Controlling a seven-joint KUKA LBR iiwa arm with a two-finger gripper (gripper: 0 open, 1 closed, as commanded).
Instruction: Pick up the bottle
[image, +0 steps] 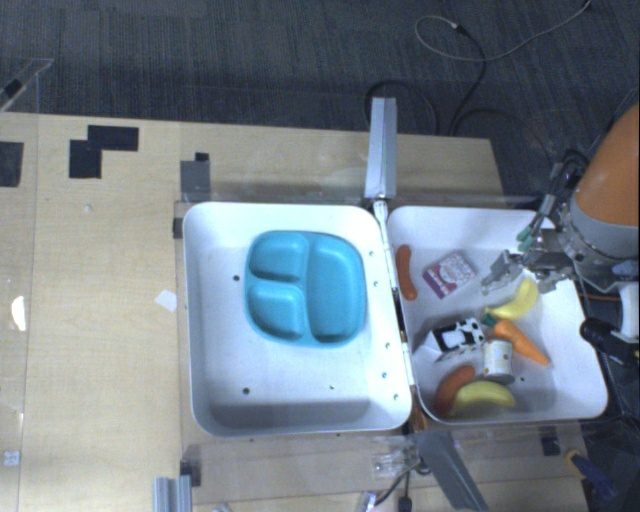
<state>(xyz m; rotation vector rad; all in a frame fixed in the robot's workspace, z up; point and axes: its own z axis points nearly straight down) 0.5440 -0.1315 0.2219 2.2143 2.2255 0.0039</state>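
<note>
Right bin (560, 228) crowded; claw (507, 268) near bottle (497, 358).

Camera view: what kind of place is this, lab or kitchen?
Likely a robotics lab bench, not a kitchen: two white bins fixed to a wooden benchtop, toy food such as a plastic carrot and banana, and loose cable on carpet.

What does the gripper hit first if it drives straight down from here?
Probably the banana right under the gripper, with the carrot just beyond; depth is hard to judge from this slanted view.
</note>
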